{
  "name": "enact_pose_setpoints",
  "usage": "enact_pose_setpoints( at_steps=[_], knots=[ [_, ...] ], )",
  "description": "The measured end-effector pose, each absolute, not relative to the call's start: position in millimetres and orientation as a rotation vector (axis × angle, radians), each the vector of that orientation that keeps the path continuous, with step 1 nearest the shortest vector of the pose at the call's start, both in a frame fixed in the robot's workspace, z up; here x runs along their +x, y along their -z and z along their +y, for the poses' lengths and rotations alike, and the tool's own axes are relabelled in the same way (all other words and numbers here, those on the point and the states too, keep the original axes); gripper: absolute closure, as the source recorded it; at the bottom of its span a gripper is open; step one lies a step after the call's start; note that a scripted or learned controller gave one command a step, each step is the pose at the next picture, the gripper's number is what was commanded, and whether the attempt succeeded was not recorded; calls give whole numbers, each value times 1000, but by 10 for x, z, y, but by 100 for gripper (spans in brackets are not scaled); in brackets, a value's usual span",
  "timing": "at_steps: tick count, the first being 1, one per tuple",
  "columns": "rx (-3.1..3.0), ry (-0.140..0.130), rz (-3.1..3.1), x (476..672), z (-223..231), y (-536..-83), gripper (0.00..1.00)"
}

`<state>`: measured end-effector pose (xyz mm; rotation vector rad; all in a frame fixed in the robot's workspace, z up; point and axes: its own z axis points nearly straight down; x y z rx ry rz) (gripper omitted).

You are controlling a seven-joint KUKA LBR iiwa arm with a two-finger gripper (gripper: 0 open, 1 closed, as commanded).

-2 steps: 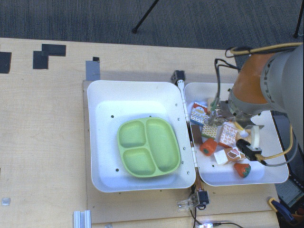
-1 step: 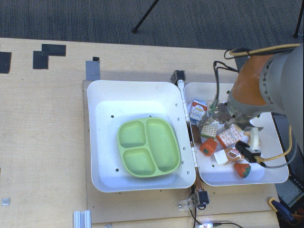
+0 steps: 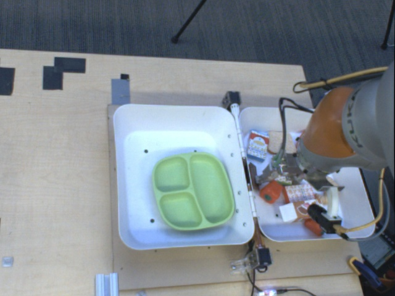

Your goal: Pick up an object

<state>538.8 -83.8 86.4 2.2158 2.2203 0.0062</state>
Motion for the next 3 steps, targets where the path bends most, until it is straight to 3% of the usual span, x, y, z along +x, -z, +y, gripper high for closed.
enact_pose_setpoints(
  at_steps=[1, 2, 3],
  knots=[
    [2212, -11, 2219, 5406, -835, -977, 100],
    [2213, -7, 2226, 6154, -192, -1856, 100],
    [2213, -3, 2227, 6149, -201, -1848, 0]
  ],
)
